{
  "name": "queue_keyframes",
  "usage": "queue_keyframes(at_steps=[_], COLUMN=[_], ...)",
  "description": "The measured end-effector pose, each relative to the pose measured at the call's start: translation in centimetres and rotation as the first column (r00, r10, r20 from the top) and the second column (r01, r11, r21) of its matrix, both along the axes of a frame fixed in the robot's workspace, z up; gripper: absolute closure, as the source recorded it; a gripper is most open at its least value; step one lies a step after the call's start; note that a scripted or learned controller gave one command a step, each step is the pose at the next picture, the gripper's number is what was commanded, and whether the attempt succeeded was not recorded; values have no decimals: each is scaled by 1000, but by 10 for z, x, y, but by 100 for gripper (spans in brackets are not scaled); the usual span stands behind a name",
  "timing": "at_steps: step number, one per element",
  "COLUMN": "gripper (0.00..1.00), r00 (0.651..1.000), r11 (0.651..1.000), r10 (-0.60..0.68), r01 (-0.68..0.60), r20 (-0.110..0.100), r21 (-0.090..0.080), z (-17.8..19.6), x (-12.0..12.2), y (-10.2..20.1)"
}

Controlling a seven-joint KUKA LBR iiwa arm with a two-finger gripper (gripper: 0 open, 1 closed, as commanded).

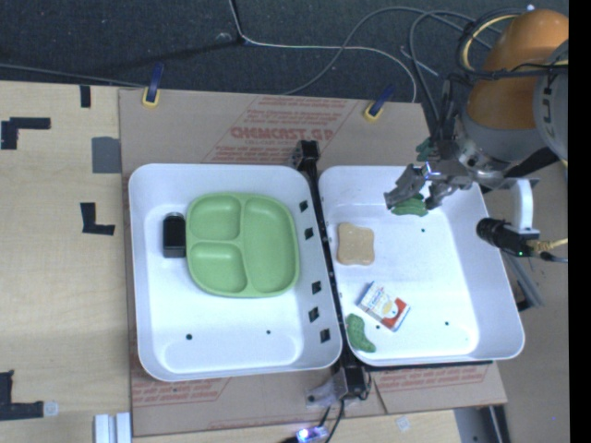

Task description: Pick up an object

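Two white bins on worktop (pixel 74 275); right bin (pixel 480 330) with toast (pixel 355 245), packet (pixel 382 305), green piece (pixel 360 333). Fingers (pixel 411 198) closed around a green object (pixel 413 207), above right bin.

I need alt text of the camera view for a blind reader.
The gripper holds a green object over the right bin, which holds a toast slice, a packet and a green piece. The left bin holds a green plate.
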State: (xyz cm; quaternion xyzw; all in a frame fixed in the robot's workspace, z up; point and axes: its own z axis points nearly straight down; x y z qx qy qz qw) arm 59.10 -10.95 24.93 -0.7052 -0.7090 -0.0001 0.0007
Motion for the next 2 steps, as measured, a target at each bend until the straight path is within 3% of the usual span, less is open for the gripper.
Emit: queue_keyframes(at_steps=[2], gripper=[100], r00=[1000], r11=[1000], r10=[1], r01=[-1], r20=[-2], r21=[1], z=[8], x=[-31], y=[107])
